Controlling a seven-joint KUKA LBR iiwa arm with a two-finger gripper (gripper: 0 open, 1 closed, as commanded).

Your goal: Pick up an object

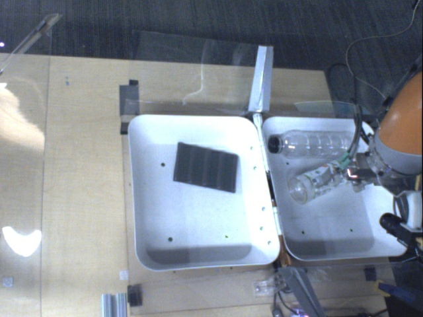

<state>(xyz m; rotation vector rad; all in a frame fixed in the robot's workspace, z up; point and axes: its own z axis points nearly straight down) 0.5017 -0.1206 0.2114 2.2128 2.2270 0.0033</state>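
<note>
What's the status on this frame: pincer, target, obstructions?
Pincer over right bin, at small clear bottle. Larger clear bottle just behind it. Dark pad alone in left bin.

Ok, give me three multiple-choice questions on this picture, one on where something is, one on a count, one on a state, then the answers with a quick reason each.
1. Where does the dark ribbed pad lie?
A. in the left bin
B. in the right bin
C. on the bench

2. How many clear plastic bottles are in the right bin?
A. none
B. two
C. four

3. How does the bottle with the dark cap lie?
A. upright on its base
B. on its side along the far wall
C. hanging over the rim

Answers:
1. A, the dark ribbed pad rests on the floor of the left bin.
2. B, one capped bottle and one tilted bottle lie in the right bin, the second beside the gripper.
3. B, it lies flat, cap toward the divider.
</note>
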